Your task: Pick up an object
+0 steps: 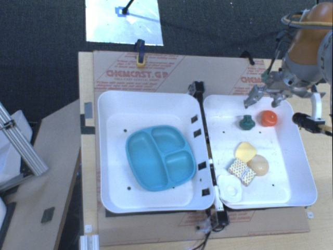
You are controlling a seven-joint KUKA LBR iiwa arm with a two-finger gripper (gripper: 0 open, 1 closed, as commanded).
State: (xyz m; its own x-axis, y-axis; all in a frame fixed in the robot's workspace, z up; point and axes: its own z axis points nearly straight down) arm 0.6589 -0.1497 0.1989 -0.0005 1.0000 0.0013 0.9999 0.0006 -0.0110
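Nearest the camera, well below the gripper [265,97], lie a white lid [230,187], a patterned block [242,171], a tan ball [258,165] and a yellow piece [245,151]. Just under the open, empty fingers sit a green knob [247,122] and an orange piece [268,118]; either suits a straight descent, centred. Small shapes are hard to identify; the arm's top is cut off.
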